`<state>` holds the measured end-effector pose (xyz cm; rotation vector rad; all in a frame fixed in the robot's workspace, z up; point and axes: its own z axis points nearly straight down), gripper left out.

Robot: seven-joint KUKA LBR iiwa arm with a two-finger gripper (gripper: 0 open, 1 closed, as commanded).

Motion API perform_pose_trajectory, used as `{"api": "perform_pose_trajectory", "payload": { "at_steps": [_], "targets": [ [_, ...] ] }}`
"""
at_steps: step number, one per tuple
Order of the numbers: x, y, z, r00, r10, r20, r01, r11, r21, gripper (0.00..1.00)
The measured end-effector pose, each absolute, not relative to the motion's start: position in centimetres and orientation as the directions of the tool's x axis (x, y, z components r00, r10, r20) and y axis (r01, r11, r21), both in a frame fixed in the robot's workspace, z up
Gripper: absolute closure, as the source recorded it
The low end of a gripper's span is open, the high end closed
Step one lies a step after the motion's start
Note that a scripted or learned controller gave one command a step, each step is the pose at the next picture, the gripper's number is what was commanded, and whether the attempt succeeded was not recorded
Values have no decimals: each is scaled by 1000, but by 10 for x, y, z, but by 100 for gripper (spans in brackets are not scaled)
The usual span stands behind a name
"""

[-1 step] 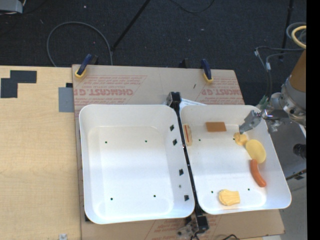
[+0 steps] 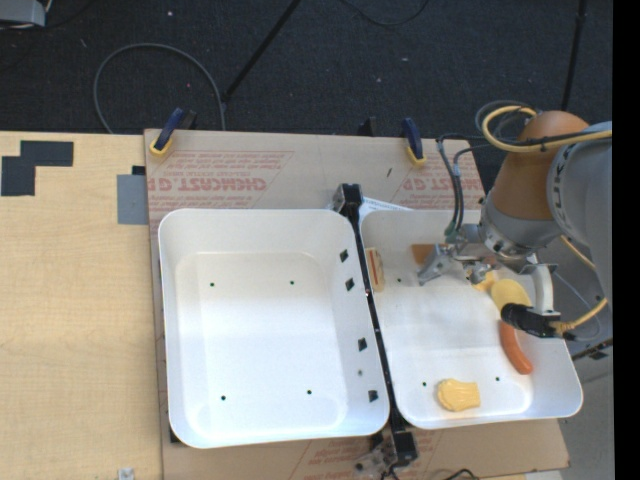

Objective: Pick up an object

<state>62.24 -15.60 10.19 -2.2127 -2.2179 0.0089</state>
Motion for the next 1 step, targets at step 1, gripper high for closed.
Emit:
{"api": "perform_pose_trajectory", "payload": {
  "at_steps": [1],
  "targets": [
    [644,-158,87,-2,1000,0,1000,2,-2,0]
  ]
}}
